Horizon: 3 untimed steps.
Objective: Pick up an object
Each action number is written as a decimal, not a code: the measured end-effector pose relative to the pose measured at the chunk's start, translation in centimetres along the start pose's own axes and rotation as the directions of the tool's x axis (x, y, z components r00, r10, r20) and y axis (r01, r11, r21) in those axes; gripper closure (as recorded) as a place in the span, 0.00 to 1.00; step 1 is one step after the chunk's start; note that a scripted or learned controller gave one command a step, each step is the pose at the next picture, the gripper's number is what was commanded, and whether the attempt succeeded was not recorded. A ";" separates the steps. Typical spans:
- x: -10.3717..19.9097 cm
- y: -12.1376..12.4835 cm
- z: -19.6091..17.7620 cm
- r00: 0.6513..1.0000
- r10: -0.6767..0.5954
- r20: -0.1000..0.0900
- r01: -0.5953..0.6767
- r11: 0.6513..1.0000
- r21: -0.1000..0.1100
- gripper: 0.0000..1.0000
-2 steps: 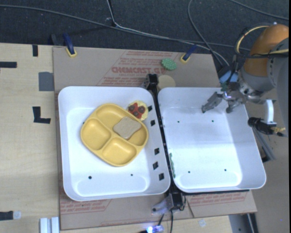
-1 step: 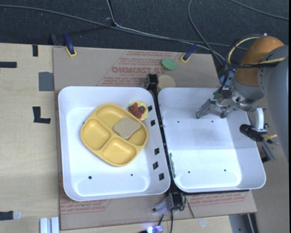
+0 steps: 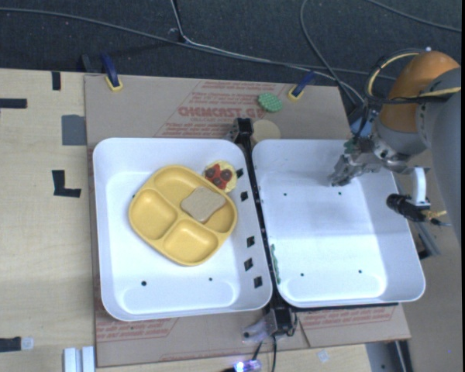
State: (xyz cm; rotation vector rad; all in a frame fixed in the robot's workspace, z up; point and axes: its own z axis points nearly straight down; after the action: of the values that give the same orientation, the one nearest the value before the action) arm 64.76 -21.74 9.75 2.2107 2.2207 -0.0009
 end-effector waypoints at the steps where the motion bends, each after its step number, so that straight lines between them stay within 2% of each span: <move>1: 0.3 0.2 -6.4 1.000 0.003 -0.005 -0.003 1.000 0.001 1.00; 2: -0.1 0.6 -10.8 1.000 0.003 -0.005 -0.003 1.000 0.003 1.00; 3: 0.9 0.6 -16.3 1.000 0.002 -0.005 -0.002 1.000 0.001 1.00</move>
State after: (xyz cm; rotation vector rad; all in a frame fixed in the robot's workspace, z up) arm 65.28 -20.75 26.09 2.2156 2.2211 0.0035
